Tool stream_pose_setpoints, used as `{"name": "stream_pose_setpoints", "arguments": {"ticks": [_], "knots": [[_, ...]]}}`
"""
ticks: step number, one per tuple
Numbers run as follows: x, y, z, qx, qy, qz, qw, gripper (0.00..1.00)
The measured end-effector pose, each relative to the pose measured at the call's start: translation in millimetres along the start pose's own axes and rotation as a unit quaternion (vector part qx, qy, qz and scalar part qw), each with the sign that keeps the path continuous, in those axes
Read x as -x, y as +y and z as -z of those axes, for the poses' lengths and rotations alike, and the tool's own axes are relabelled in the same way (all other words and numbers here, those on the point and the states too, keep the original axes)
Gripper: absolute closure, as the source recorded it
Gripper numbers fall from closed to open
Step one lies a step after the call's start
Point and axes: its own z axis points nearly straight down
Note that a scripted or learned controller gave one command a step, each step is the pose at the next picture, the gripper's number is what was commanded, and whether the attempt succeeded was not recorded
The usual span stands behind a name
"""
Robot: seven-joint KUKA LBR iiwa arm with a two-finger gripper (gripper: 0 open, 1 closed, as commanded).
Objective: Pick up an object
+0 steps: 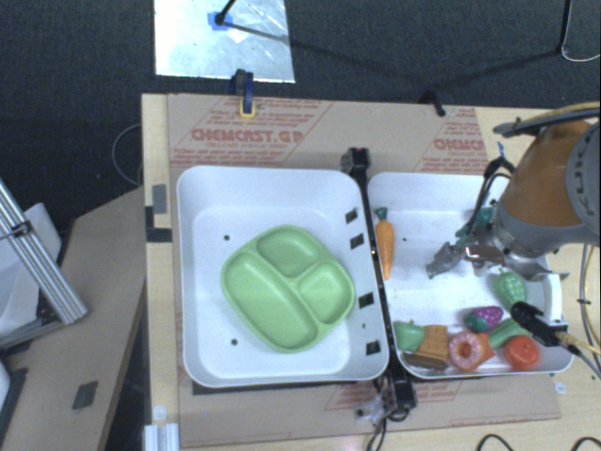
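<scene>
Two white bins sit side by side on the table. The left bin point(202, 280) has a green plate point(286, 287) with three parts lying in its middle. The right bin point(423, 205) has toy food in it. A carrot point(383, 241) lies along its left wall, near the far corner.

The other toys crowd along the near edge of the right bin. From the left there is a green piece point(408, 334), a brown toast-like block point(434, 344), a pink donut point(466, 349), a purple bit point(485, 318) and a red tomato point(522, 351). A green pepper shape point(511, 287) lies by the right wall. These toys overlap, so some shapes are hard to tell.

The arm point(554, 191) comes in from the right and covers part of the right bin. The gripper point(449, 259) hangs over the bare middle of that bin. It is small and grey, and I cannot tell how far apart the jaws are. Nothing shows between them.
</scene>
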Motion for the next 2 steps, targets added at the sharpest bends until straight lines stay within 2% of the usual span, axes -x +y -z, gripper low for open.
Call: {"name": "stream_pose_setpoints", "arguments": {"ticks": [1,2], "knots": [[-1,0,-38,0.0,0.0,0.0,1.0,0.0],[0,1,-25,0.003,-0.001,0.0,1.0,1.0]]}}
